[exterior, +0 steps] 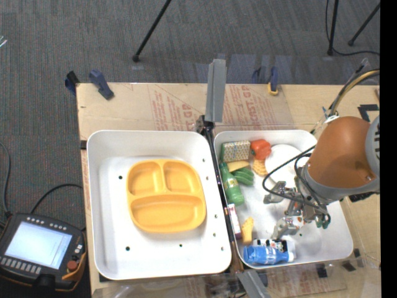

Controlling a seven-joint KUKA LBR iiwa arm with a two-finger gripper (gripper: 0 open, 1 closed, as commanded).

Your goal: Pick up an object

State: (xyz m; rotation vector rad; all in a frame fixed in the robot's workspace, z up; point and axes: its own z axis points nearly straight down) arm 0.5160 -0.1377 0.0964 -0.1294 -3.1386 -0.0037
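Blue plastic bottle with white label [268,253] lay on its side at the right white bin's [338,238] front edge. Jaws [291,219] hung just above it, behind; can't tell whether released or clenched. Yellow divided plastic tray [166,195] sat in the left white bin [105,166].

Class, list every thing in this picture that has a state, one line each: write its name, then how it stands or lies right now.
Yellow divided plate: lying flat in the left bin.
Blue bottle: lying on its side at the right bin's near edge.
Green bottle: lying down along that bin's left side.
Red toy: resting near the far wall.
Claw: low over the right bin, nothing seen between its fingers.
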